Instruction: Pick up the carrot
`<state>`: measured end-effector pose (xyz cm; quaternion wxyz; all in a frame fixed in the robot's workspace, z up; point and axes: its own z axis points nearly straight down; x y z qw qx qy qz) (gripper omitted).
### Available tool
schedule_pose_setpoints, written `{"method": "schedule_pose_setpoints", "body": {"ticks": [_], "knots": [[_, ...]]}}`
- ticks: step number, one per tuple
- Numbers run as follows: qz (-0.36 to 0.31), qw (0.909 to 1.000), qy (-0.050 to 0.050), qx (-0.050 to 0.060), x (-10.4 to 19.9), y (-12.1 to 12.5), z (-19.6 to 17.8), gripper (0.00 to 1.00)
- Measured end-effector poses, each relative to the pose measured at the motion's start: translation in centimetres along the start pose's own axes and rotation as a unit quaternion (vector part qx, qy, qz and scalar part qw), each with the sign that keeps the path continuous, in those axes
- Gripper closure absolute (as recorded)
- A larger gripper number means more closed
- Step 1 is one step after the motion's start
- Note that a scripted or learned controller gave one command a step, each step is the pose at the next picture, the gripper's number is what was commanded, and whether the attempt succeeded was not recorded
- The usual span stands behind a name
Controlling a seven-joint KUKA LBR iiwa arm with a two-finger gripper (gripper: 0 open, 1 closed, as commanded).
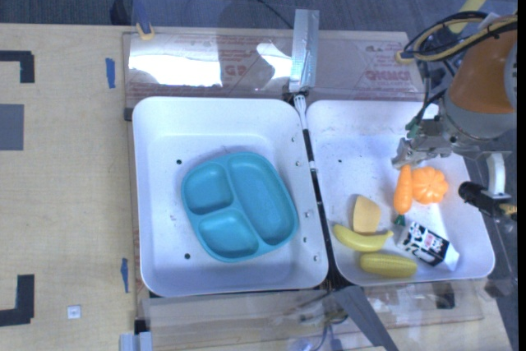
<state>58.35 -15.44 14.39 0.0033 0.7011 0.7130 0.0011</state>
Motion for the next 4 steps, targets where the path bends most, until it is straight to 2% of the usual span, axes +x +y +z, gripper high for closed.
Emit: {"method": "schedule_pose_setpoints", "body": {"ticks": [1, 2, 3, 4], "knots": [[-0.041, 0.9991, 0.001, 0.002, 4.4, 3.1, 3.1, 1.00], [-0.038, 0.9993, 0.002, -0.002, 11.4, 3.2, -4.6, 1.00], [-0.035, 0.9994, 0.001, 0.002, 11.0, 2.9, -4.1, 0.00], [0.020, 0.9998, 0.001, -0.002, 11.8, 2.1, -15.7, 0.00]]}}
